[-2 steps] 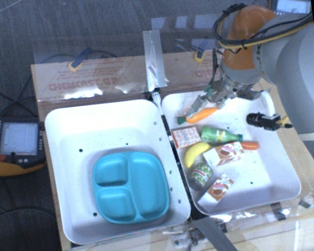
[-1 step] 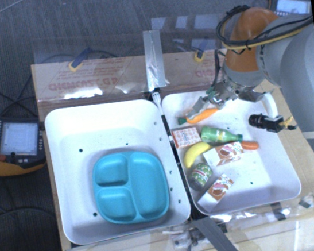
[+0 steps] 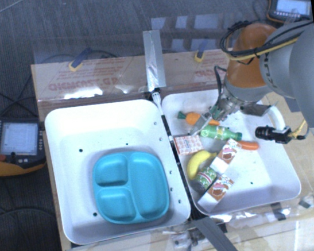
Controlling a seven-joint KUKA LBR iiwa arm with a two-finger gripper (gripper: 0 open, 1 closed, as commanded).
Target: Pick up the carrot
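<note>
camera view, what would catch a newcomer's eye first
The blue tray lies alone in the left bin. The right bin holds a clutter: a banana, a green bottle, small cartons and an orange carrot near its far edge. The grey arm reaches in from the right, its claw over that clutter.

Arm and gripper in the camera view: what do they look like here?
The grey, rounded KUKA arm has a broad orange band above the wrist, with black cables looped around it. Below sits a small metallic two-finger gripper, pale grey with dark edges. No markings are legible.
</note>
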